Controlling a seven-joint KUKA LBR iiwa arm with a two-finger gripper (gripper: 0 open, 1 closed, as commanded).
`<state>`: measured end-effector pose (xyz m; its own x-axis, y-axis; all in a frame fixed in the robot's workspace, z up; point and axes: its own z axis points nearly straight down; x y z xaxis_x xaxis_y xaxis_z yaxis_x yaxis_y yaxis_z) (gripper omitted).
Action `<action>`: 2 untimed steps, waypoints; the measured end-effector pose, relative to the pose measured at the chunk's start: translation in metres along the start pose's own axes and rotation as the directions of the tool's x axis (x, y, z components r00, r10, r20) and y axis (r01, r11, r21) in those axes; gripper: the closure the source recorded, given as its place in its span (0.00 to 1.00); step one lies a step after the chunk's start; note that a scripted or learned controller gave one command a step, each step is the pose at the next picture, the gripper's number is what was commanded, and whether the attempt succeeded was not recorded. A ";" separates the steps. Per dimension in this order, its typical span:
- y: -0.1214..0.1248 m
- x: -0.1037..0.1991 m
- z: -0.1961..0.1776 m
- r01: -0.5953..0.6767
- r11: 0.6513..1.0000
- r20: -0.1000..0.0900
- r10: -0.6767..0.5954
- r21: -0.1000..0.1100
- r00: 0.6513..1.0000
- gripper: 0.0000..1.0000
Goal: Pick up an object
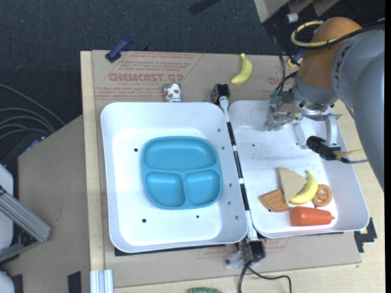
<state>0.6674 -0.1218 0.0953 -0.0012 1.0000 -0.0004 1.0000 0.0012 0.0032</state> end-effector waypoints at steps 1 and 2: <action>0.000 0.000 0.000 0.000 1.000 0.000 0.000 0.000 1.000 0.00; -0.045 -0.011 0.011 -0.002 1.000 -0.001 0.002 0.006 1.000 0.00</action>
